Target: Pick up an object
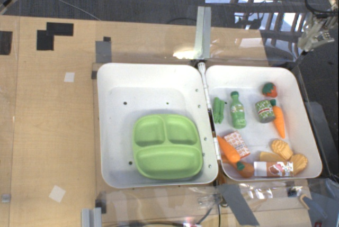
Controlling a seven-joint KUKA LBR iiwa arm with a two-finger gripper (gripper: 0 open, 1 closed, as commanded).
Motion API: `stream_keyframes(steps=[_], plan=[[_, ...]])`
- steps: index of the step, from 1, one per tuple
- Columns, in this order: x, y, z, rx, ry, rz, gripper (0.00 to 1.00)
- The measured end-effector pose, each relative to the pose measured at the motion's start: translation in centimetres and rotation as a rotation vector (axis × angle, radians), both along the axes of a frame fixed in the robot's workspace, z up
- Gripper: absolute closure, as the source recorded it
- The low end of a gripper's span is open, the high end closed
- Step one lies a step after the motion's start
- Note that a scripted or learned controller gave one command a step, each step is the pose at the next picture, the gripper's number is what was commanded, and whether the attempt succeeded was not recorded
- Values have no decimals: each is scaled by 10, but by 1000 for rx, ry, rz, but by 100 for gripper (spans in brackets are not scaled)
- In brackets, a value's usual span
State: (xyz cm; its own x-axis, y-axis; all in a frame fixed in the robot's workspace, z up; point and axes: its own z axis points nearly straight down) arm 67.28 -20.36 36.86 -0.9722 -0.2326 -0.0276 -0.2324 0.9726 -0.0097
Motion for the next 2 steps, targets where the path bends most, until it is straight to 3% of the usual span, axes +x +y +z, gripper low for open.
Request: stream_keyframes(steps=[1,2], plan=[[2,1,15,-1,-13,2,100],[-3,-1,49,1,14,-12,100]])
